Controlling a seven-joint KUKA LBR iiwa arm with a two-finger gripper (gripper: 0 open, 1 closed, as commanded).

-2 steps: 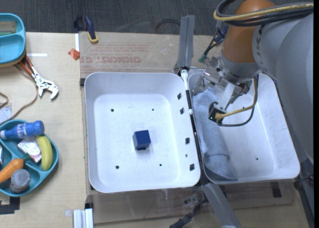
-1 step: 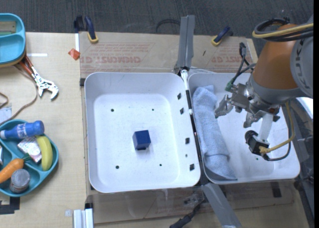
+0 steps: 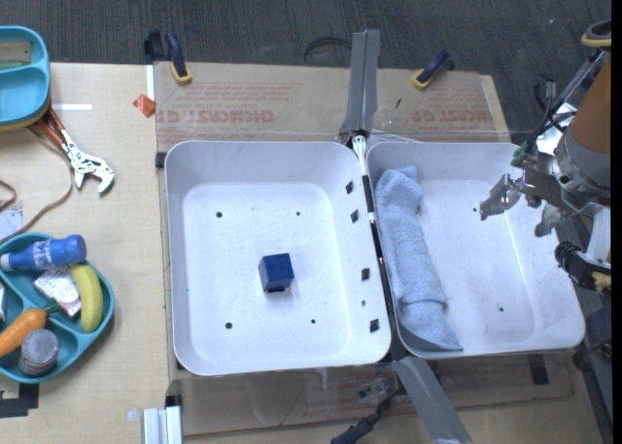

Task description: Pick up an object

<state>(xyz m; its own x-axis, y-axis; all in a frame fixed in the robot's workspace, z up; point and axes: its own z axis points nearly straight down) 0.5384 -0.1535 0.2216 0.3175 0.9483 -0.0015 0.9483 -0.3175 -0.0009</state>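
A small dark blue cube rests on the floor of the left bin, a little below its middle. A pale blue-grey folded cloth lies lengthwise along the left side of the right bin. My gripper hangs over the right bin's upper right part, well to the right of the cloth and far from the cube. Its two fingers stand apart, open, with nothing between them.
A raised seam with black clips divides the two bins. Left of the bins, on the bench, are a blue tray with a banana, bottle and carrot, a wrench and a second blue tray.
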